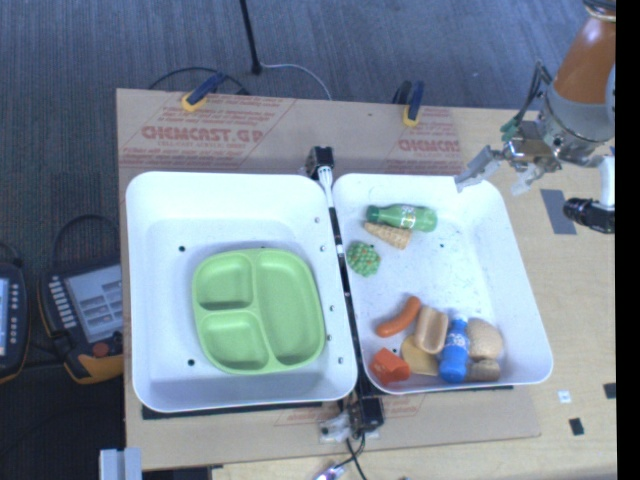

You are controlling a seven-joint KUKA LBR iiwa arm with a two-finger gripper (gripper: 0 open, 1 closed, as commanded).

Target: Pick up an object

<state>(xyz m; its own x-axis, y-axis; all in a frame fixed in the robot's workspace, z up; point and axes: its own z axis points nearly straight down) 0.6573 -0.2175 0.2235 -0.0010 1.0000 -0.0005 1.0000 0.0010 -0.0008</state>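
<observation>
above right bin's far corner | jaws (470, 176) | green bottle (401, 217) near, apart

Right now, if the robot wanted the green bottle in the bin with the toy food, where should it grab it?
Probably around the middle of the green bottle, coming straight down from above. It lies flat on its side, pointing left to right, so the fingers would best close across its narrow width. Watch the cone lying right against its lower edge; it leaves little room there.

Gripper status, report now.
Gripper at right bin's far corner, holding nothing seen. Green bottle nearest, untouched. Path clear.
</observation>
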